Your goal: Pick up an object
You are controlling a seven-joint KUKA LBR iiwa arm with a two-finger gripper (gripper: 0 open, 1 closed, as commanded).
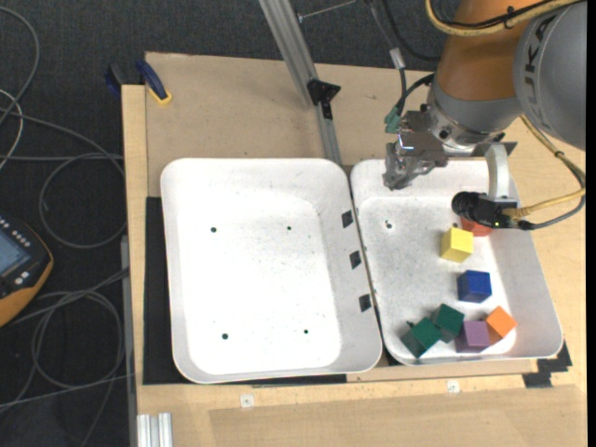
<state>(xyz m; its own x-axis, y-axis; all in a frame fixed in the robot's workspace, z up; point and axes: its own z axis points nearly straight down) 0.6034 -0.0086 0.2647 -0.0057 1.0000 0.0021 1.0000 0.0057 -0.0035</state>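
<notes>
My gripper (pixel 400 177) hangs over the back left part of the right bin (pixel 391 250), above the bin floor, with nothing visible between its fingers. In that bin lie a yellow block (pixel 457 244), a blue block (pixel 475 285), an orange block (pixel 500 321), a purple block (pixel 475 333) and two dark green blocks (pixel 436 329). A red block (pixel 478 224) is partly hidden under a black part of the arm. All the blocks lie right of and nearer than the gripper.
The left bin (pixel 186 250) sits beside the right one, joined by black clips (pixel 355 259). A slanted metal rail (pixel 298 54) rises behind the bins. Cables lie on the floor at left.
</notes>
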